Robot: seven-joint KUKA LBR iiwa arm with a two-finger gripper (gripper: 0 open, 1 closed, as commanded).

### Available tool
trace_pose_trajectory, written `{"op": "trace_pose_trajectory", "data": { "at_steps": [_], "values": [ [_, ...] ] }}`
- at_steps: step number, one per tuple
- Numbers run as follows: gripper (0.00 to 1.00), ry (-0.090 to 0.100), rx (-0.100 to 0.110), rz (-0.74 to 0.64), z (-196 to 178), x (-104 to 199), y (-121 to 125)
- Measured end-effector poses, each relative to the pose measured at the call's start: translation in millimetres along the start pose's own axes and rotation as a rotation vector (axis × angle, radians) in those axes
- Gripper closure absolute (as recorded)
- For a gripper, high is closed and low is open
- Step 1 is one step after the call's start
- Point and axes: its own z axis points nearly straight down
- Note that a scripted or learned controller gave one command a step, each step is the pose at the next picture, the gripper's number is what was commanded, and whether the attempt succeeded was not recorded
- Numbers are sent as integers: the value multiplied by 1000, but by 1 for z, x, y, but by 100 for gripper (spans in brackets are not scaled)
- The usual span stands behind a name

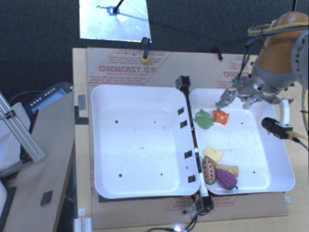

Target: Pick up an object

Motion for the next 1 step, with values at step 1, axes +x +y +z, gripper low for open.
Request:
{"op": "trace_pose_trajectory", "data": {
  "at_steps": [1],
  "values": [
    [0,-2,0,-2,139,-17,48]
  ]
}}
